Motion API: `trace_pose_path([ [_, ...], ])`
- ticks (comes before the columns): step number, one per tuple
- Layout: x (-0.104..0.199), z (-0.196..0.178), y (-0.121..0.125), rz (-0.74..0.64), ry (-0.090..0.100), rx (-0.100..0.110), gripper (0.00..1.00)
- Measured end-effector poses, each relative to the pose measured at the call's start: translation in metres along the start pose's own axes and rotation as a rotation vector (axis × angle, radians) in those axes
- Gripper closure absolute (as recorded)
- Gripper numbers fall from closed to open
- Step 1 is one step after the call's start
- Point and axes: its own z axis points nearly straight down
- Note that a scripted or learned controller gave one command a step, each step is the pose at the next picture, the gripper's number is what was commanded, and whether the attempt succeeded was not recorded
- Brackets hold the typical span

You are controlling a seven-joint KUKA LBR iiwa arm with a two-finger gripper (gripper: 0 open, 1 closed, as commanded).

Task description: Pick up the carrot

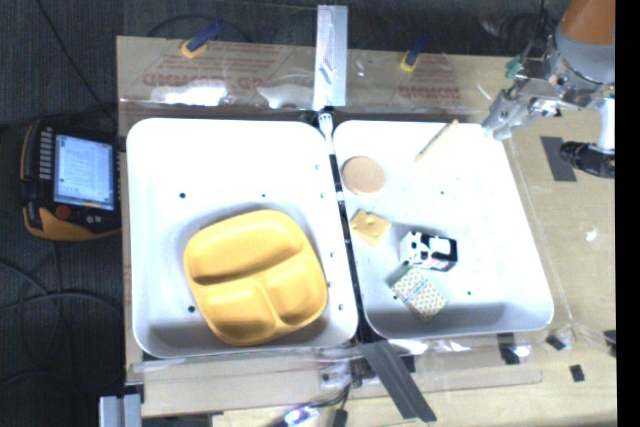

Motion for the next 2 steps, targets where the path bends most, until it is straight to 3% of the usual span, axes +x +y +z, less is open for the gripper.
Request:
trace_pose_path([
  [1, -0.002, -0.042, 0.019, -0.112, -0.002, -0.001, 1.0],
  [2, 0.023, 0.074, 0.015, 0.104, 0.001, 0.003, 1.0],
])
